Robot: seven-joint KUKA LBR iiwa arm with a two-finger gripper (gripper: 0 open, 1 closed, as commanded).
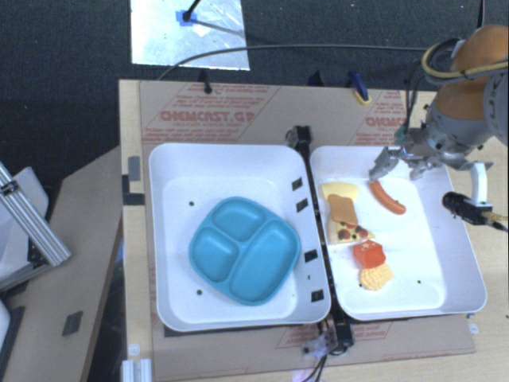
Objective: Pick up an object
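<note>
The tool (400, 162) hung over the far part of the right bin (457, 273), fingers spread, pinching nothing. A sausage (387, 196) lay just beneath it. The left bin (171, 213) held a blue tray (244, 249).

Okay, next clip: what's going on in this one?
A grey-and-orange robot arm reaches in from the right over the right bin, its gripper hovering near the bin's far edge, just above a toy sausage. Nothing sits between its fingers, so no pick has happened. Other play food lies along the bin's left side: a yellow cheese slice, a pizza slice, a red piece and a corn cob. The left bin holds a blue divided plate.
</note>
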